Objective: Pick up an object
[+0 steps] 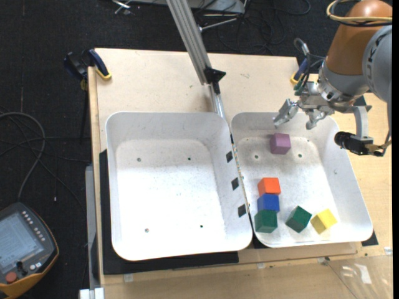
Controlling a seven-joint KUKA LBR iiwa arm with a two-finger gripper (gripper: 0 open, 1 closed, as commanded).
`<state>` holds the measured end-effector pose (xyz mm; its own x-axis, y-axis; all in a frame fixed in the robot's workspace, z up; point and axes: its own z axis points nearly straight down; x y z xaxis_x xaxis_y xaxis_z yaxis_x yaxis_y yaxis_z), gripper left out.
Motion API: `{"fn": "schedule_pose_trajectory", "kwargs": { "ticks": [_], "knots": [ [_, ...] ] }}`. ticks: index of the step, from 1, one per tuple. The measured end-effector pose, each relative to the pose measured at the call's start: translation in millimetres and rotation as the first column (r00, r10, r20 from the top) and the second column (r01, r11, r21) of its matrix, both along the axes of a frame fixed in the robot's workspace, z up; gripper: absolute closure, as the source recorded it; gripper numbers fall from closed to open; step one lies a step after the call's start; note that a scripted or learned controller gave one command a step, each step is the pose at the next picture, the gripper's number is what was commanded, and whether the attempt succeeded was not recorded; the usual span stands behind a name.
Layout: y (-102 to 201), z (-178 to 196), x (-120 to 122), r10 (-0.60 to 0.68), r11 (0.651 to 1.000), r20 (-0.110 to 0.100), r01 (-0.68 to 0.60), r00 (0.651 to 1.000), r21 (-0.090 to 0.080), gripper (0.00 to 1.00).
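Note:
The right bin (349,173) holds several cubes. A purple cube (280,143) lies alone near its back wall. An orange cube (269,185), a blue cube (269,202) and a dark green cube (265,220) form a column near the bin's left wall. A green cube (298,218) and a yellow cube (323,220) sit at the front. My gripper (298,116) hangs over the bin's back rim, just behind and slightly right of the purple cube. Its fingers (284,113) are spread open with nothing between them.
The left bin (124,167) lies beside the right one. A slanted metal pole (190,33) runs down to the gap between the bins. Clamps (93,62) sit on the bench's back corners. A teach pendant (22,248) rests at the lower left.

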<state>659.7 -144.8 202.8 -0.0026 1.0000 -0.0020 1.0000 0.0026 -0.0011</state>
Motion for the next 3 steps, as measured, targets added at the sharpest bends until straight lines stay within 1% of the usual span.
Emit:
{"fn": "schedule_pose_trajectory", "kwargs": {
  "ticks": [1,2,3],
  "knots": [
    [-26,-95,2,-0.001,1.000,0.005,0.001,1.000,0.001,0.00],
    [-26,-87,2,-0.001,1.000,0.005,0.001,1.000,0.000,1.00],
    [26,-101,-61,-0.001,1.000,0.015,0.002,1.000,-0.002,1.00]
  ]
}}
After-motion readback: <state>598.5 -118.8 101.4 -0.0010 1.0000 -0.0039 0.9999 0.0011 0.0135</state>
